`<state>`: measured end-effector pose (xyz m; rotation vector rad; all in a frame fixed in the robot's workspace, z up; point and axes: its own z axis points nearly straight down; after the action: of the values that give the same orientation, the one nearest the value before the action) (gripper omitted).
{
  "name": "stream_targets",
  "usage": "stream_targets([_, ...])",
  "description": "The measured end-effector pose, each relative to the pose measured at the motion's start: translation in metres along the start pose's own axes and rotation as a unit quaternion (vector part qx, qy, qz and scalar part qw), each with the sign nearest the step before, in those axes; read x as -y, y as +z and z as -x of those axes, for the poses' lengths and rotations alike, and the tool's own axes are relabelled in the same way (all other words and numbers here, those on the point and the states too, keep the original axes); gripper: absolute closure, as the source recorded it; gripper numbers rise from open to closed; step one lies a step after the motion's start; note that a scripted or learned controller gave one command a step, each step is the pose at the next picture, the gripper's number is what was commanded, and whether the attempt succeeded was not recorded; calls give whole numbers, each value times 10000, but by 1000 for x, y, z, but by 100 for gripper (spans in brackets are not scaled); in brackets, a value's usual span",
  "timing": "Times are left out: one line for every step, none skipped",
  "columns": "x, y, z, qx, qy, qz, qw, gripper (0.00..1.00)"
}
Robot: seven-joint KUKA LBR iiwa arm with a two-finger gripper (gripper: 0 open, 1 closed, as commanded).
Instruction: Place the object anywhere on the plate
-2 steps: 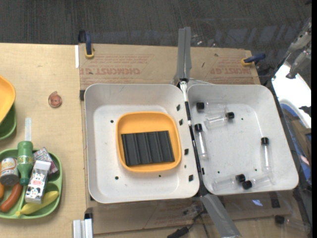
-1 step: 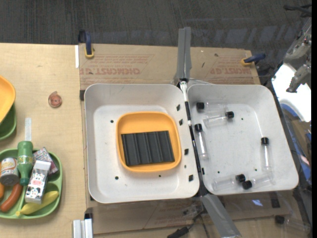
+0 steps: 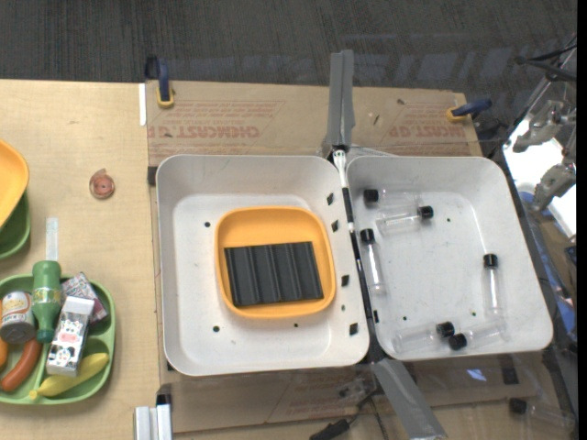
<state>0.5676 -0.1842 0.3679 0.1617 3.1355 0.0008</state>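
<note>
A yellow square plate (image 3: 273, 227) sits in the middle of the left bin (image 3: 183, 273). A dark grey ribbed rectangular slab (image 3: 278, 273) lies flat on the plate, covering its centre and front part, with its edges inside the rim. Nothing touches the slab or the plate.
The right bin (image 3: 514, 246) holds several clear tubes with black caps, such as one (image 3: 401, 218) at the back and one (image 3: 492, 287) by the right wall. A green tray of toy food (image 3: 92, 374) and a yellow bowl (image 3: 9, 186) stand on the wooden table at left.
</note>
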Motion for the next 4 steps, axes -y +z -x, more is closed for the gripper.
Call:
stream_targets([-22, -36, -59, 8, -451, -2, 9990, 0])
stream_targets([-15, -38, -90, 8, -1593, -2, 9872, 0])
stream_targets([-19, 16, -80, 3, -3636, 6, 9316, 0])
stream_targets([-19, 87, -77, -2, -4811, 8, 8767, 0])
